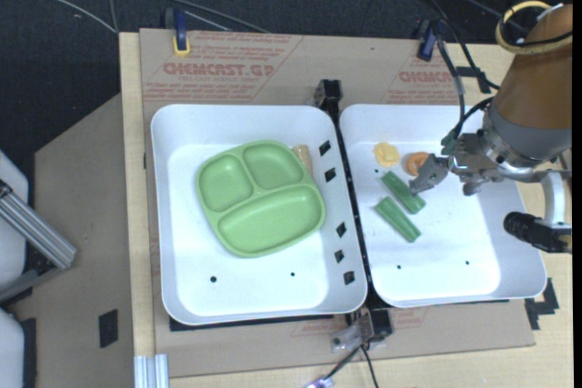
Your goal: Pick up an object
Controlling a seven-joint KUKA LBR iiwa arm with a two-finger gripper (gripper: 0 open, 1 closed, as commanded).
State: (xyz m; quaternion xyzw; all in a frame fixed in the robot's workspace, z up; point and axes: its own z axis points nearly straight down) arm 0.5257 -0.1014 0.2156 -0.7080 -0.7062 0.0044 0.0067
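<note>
a smooth green divided plate (262, 198) is seen in the left bin (182, 277). in the right bin (455, 282), two green sticks (398, 206), a yellow piece (386, 154) and an orange piece (416, 163) are gathered at upper left. the claw (427, 177) is poised beside the orange piece; its opening cannot be told.
</note>
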